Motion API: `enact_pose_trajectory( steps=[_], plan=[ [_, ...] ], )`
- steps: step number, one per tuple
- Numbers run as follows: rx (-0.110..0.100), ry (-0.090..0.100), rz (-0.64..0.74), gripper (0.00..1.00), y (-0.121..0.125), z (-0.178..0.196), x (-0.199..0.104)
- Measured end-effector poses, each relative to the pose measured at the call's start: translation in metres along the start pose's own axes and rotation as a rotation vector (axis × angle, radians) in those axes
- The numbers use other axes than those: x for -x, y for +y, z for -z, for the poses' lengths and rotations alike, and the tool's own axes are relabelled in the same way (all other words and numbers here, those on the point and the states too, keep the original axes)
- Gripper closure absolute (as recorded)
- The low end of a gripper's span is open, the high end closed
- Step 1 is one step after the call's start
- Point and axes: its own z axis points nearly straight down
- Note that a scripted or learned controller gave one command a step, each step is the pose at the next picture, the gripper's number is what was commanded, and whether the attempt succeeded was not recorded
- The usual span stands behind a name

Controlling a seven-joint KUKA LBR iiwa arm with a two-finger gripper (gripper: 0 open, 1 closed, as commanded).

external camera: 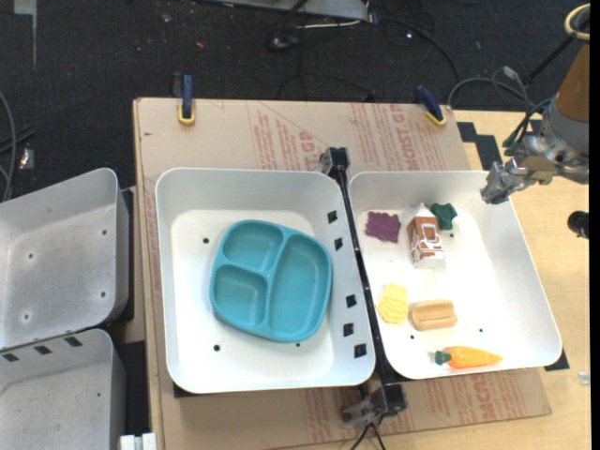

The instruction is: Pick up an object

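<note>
Toys lie scattered in the right bin (pixel 525 279): a purple flat piece (pixel 382 226) near the divider, a small white and brown carton (pixel 426 239) with a dark green piece (pixel 443 216) touching its upper corner, a yellow ridged round (pixel 394 304) just beside a tan bread-like block (pixel 433 315), and an orange carrot (pixel 467 356) by the near rim. The left bin (pixel 187 204) bears a teal divided plate (pixel 272 279). The gripper (pixel 499 184) hangs over the right bin's far right corner, nothing visibly held; whether it is parted or closed I cannot tell.
</note>
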Motion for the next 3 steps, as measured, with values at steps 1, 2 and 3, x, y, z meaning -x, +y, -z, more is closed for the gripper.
enact_pose_trajectory(
  steps=[1, 2, 3],
  plan=[
    [-0.002, 0.001, 0.000, 1.00, 0.001, 0.031, 0.000],
    [-0.008, 0.004, 0.005, 1.00, -0.016, 0.037, -0.050],
    [-0.010, 0.004, 0.005, 1.00, -0.023, 0.027, -0.109]
  ],
)
